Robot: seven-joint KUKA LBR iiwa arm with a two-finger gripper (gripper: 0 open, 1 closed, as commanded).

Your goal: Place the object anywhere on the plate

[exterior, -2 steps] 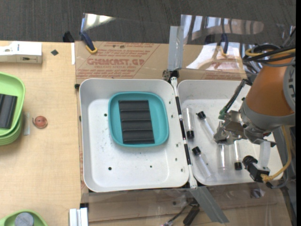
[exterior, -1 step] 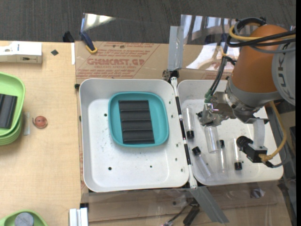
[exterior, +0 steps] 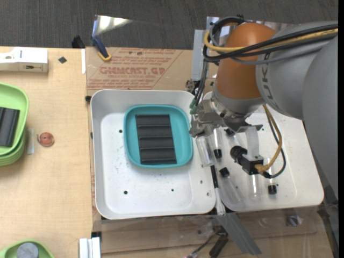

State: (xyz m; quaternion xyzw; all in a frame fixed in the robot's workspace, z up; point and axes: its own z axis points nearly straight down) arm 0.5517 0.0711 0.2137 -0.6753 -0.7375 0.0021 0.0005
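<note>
- Object: can't single it out for sure; likeliest candidates are the small dark pieces lying in the right bin under the wrist, none of them on the plate
- Plate is teal, sits in the left bin, upper middle, with a dark ridged insert covering most of its floor
- Pincer hangs low over the seam where the two bins meet, just beside the plate's right rim; cannot tell if it's spread or pressed together, wrist and glare hide that, and nothing is seen pinched in it
- Risk: if the grab has missed, the arm carries nothing over and the task fails with no sign of it from this angle
- Risk: pincer is so near the bin walls and the plate rim that a low sideways move could clip the rim and shove or tip the plate
- Risk: the ridges may let a small piece bounce or roll; released near the right rim, it could land in the bin rather than on the plate
- Risk: the yellow cable loops low over the right bin and could drag loose pieces about
</note>
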